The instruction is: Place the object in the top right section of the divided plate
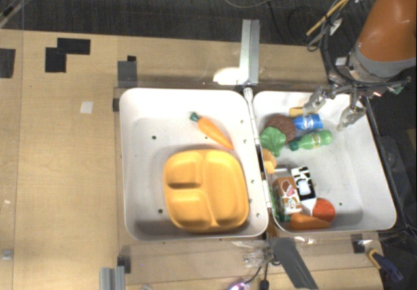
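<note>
— Where are we?
— Pick stage. My end effector [335,107] hangs open, empty, over the right bin [365,171]; divided plate [205,188] waits left.
— Next?
— I'd descend onto the blue bottle [306,122].

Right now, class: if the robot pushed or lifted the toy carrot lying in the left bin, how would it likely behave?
The carrot tapers to a point, so a push would probably swing it in an arc, not straight. It looks like smooth plastic, likely light, stiff and somewhat slippery. It lies flat beside the yellow plate, so tipping seems unlikely.
</note>
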